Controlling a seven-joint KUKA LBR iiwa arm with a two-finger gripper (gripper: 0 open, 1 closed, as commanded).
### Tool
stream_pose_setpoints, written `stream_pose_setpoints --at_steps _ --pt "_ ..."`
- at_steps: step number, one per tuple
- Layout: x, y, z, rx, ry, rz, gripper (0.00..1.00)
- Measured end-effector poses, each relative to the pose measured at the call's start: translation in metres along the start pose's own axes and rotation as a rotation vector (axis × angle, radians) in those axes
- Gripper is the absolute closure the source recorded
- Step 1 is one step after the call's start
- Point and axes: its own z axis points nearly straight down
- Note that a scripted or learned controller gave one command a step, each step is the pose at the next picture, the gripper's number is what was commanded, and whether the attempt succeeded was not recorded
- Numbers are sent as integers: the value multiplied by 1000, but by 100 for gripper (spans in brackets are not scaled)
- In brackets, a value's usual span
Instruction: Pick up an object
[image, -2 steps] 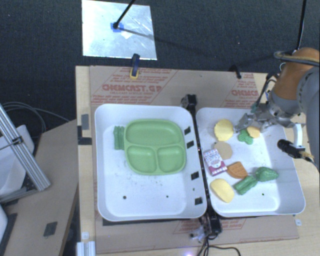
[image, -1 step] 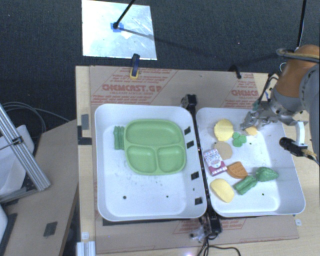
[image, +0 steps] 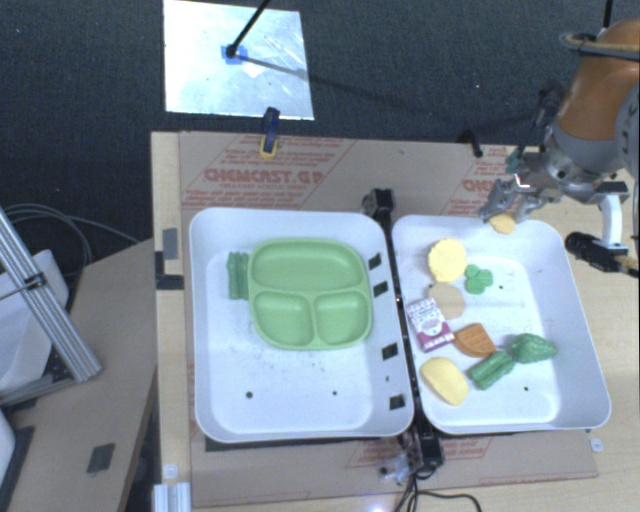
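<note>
Camera view: tool (image: 503, 213) at right bin's (image: 575, 330) rim

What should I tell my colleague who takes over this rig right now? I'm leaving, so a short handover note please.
Gripper: above the far rim of the right white bin, with a small yellow piece at its tips; a firm grip cannot be confirmed.
Right bin: round yellow piece, small green piece, beige round piece, purple-and-white carton, orange piece, oval yellow piece, two green vegetable pieces.
Left white bin: green divided plastic tray, green strip.
Done: possibly a pick.
Left: confirm the hold, otherwise retry.
</note>
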Motion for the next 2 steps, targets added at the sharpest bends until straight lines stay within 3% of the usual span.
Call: stream_pose_setpoints --at_steps 1,2 --pt "51 -25 -26 12 3 1 100" --pt "120 -60 33 23 6 0 100"
